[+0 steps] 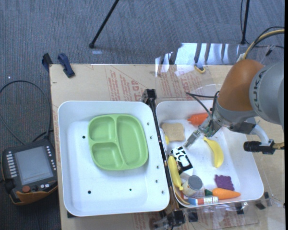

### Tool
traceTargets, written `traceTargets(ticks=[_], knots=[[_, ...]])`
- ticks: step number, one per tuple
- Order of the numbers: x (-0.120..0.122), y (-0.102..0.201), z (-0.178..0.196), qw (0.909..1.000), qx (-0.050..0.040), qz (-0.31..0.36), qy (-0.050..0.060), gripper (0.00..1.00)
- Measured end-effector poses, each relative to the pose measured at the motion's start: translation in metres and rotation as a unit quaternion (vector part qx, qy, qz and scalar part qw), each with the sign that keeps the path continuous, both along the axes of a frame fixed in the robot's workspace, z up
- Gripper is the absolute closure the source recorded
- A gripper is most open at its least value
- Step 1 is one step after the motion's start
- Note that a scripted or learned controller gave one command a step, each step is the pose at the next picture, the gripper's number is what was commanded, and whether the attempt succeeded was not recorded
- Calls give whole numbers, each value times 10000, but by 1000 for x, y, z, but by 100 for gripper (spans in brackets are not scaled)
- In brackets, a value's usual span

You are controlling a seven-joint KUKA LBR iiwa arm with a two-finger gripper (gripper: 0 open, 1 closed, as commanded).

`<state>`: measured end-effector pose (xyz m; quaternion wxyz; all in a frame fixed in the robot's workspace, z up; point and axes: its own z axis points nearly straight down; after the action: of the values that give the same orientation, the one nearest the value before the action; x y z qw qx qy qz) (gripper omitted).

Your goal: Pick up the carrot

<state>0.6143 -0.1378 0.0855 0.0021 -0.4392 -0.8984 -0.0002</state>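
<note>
An orange carrot (226,193) with a small green end lies near the front wall of the right bin (247,169), pointing right. My gripper (192,140) hangs over the middle of that bin, reaching down and to the left from the wrist. Its tip is between a slice of toast (173,130) and a yellow banana (215,152), well behind and to the left of the carrot. I see nothing held at the tip. Another orange piece (198,119) lies at the back of the bin, partly hidden by the arm.
Also in the right bin are a purple grape bunch (224,181), a grey can (194,183), a black-and-white block (181,158), a long yellow item (173,171) and a red-and-blue tube (202,201). A green divided plate (118,141) lies in the left bin (77,176).
</note>
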Motion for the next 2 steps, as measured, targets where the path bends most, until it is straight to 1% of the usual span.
traceTargets(ticks=[1,2], knots=[[-67,-31,1,9921,5,1251,1,0],[-128,-59,4,9611,-23,2759,-99,0]])
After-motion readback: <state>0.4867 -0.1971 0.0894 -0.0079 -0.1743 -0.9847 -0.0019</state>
